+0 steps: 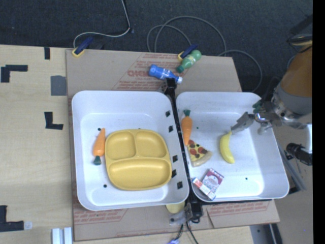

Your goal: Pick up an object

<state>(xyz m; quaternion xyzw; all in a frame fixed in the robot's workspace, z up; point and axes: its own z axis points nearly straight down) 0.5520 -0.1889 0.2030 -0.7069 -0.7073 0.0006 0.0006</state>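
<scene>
banana [226, 148] just below-left of gripper [242, 122], not betw jaws

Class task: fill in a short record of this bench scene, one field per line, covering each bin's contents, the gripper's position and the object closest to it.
left bin: yellow tray, carrot
right bin: carrot, pizza slice, banana, small packet
gripper: over right bin, upper right part
nearest object to gripper: banana, just below its tip
</scene>
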